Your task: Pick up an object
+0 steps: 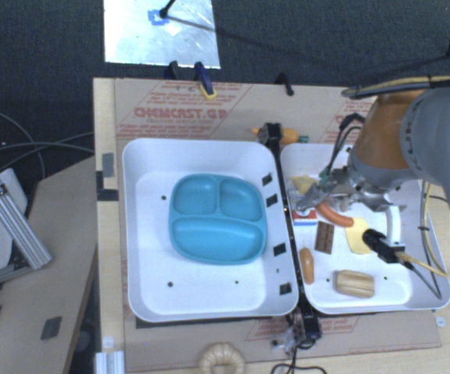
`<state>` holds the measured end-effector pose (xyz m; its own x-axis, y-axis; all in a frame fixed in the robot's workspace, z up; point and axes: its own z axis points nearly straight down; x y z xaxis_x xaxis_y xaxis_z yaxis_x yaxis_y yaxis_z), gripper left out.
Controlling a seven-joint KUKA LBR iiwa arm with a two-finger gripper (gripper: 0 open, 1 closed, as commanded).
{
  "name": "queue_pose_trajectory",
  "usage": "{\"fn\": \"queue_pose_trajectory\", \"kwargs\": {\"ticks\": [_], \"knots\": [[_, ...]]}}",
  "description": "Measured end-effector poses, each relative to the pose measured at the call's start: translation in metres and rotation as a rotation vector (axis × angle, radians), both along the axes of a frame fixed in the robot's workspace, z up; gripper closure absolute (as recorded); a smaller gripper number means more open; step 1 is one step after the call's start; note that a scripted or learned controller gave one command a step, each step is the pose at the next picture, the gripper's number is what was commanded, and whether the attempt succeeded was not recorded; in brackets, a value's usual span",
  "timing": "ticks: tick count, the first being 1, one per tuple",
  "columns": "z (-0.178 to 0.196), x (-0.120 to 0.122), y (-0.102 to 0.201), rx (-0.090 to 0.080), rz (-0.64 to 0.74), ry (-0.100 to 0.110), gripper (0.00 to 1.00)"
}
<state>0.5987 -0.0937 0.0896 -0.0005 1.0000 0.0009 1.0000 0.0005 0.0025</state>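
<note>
Roughly at centre-right of the frame, the gripper [312, 201] hung low in the right bin [420, 298], w/ its fingertips just over the orange hot dog [335, 213]; couldn't tell how far open it was, or whether anything was held. Best approach, imo: centre over the sausage, drop straight, avoid the brown bar [324, 238] & yellow piece [356, 240] beside it.

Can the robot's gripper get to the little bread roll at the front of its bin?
Probably yes. The bread roll lies alone on the right bin's floor with nothing on it, and the gripper hangs over the same bin.
</note>
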Motion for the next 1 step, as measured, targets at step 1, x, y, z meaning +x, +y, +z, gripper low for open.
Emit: {"fn": "queue_pose_trajectory", "kwargs": {"ticks": [1], "knots": [[0.0153,0.0035,0.0005,0.001,0.001,-0.011,1.0]]}}
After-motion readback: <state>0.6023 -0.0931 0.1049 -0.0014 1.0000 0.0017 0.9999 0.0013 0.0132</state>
